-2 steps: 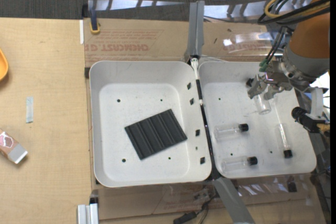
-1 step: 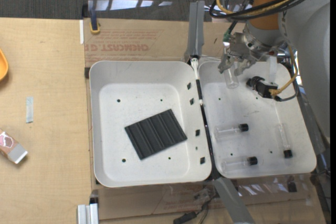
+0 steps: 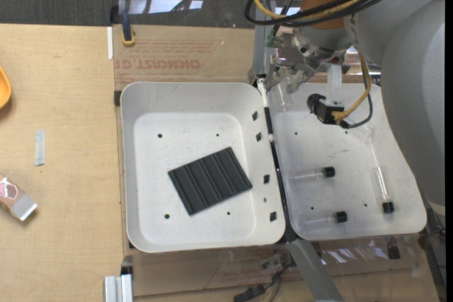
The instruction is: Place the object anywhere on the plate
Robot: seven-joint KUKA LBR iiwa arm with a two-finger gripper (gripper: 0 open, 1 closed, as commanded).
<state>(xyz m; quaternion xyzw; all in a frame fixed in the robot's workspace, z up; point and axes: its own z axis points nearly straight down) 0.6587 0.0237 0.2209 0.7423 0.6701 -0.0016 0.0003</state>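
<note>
Left bin [image 3: 131, 152]: dark ribbed rectangular plate [image 3: 210, 179] lies flat, tilted, near the middle. Right bin [image 3: 407, 173]: 3 clear tubes with black caps, 1 at centre [image 3: 315, 174], 1 near the front edge [image 3: 329, 219], 1 on the right side [image 3: 383, 189]; which of them is the object, I can't say. My gripper [image 3: 291, 85] hangs over the right bin's back-left corner, well apart from all 3. Jaws too blurred and cable-cluttered, can't tell their state. Nothing visibly between them.
</note>
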